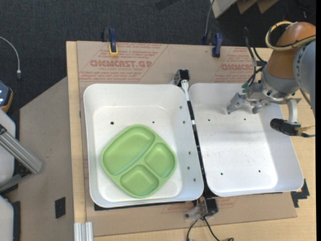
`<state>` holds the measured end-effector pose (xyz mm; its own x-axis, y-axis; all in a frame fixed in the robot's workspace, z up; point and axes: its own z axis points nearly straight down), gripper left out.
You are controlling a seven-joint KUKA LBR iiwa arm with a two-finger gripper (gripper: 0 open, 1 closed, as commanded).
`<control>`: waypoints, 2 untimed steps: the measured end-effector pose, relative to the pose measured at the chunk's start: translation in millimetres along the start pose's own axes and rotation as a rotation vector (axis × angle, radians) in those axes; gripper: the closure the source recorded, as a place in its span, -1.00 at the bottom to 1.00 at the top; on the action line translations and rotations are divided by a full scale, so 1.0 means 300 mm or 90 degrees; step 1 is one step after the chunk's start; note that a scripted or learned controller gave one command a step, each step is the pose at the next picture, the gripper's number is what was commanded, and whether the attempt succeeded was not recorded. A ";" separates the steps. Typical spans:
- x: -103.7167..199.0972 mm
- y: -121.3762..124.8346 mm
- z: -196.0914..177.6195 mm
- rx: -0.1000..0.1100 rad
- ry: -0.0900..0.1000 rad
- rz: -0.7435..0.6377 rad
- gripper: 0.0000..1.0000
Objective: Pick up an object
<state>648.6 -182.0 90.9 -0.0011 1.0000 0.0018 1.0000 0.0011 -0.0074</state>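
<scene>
**Spotter:** Two white bins sit side by side on your bench. The left bin point(95, 104) holds one thing, a green divided plate point(139, 160), lying flat on the bin floor toward the near side. It has three compartments, one long and two smaller, and it sits at a slant to the bin walls.

**Operator:** And the arm?

**Spotter:** Your arm point(291, 49) comes in from the right, with the orange band at the top of what you can see. Its gripper point(245, 106) hangs over the far part of the right bin point(241, 154), well apart from the plate, with the divide between the two bins lying between them.

**Operator:** Fingers?

**Spotter:** You have them spread, one finger point(234, 106) angled out toward the bins' divide and the other closer to the wrist. Nothing sits between them, and the white bin floor shows through the gap.

**Operator:** Anything else near the work?

**Spotter:** You can see a black cable point(190, 115) running along the seam between the bins. Both bins rest on a brown cardboard sheet point(150, 56) with red lettering, held by two blue clamps point(112, 38) on its far edge.
</scene>
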 end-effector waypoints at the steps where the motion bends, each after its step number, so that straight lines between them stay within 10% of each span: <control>1: -0.001 0.008 -0.052 -0.006 -0.002 -0.001 1.00; 2: -0.019 0.006 -0.203 -0.009 -0.003 0.000 1.00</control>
<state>650.9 -187.8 151.7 -0.0004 1.0000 -0.0029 1.0000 0.0005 0.0068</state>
